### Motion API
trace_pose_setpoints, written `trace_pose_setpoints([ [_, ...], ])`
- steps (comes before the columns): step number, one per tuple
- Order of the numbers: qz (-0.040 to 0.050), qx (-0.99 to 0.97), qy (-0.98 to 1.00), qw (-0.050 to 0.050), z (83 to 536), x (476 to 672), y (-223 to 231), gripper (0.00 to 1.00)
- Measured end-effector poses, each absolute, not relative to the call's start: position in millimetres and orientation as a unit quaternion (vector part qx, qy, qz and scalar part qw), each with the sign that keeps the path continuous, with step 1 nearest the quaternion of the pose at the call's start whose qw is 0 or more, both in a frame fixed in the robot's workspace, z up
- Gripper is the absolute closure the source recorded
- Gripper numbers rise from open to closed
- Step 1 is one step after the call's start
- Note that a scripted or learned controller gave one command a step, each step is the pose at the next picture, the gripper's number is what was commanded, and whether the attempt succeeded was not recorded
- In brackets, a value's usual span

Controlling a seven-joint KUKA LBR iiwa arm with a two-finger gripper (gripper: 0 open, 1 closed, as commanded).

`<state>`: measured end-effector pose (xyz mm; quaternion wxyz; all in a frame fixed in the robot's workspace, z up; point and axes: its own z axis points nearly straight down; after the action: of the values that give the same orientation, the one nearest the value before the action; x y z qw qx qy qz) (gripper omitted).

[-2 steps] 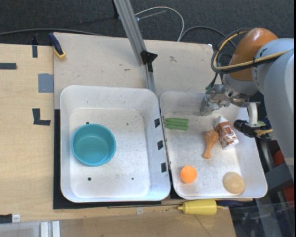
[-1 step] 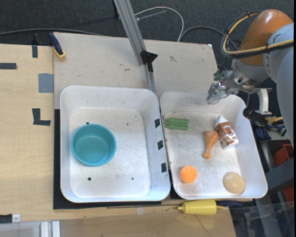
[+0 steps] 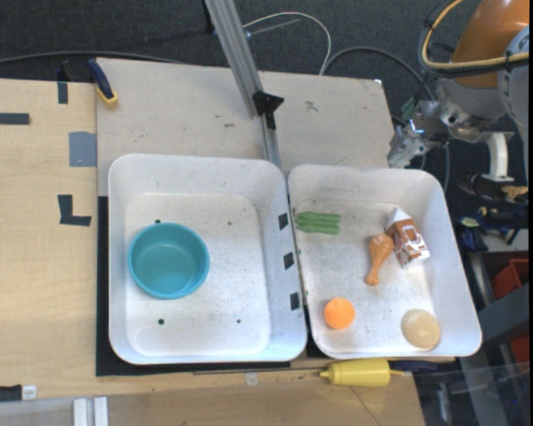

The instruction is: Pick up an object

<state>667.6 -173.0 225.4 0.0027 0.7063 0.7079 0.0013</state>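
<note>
Five things lie in the right bin [image 3: 453, 238]: green beans [image 3: 317, 223] by its upper-left corner, milk carton [image 3: 407, 240] near the top right w/ a drumstick [image 3: 378, 257] just beside it, orange ball [image 3: 338, 313] & pale round thing [image 3: 420, 327] along the bottom. My pincer [image 3: 407, 145] hangs past the bin's top-right rim; can't tell its state.

left bin [image 3: 124, 327]: open floor beside teal bowl [image 3: 168, 260] | right bin [image 3: 444, 202]: five items, gaps between

Green beans [image 3: 317, 223], drumstick [image 3: 378, 256], carton [image 3: 408, 240], orange ball [image 3: 338, 313] and pale ball [image 3: 420, 327] lie in the right bin [image 3: 373, 177].
</note>
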Motion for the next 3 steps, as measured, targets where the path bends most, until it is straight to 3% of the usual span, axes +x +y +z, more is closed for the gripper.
trace_pose_setpoints([
  [1,-0.0004,0.707,0.708,0.000,227,667.8,-173,1.00],
  [3,0.0001,0.705,0.709,-0.001,227,635.4,-65,1.00],
])
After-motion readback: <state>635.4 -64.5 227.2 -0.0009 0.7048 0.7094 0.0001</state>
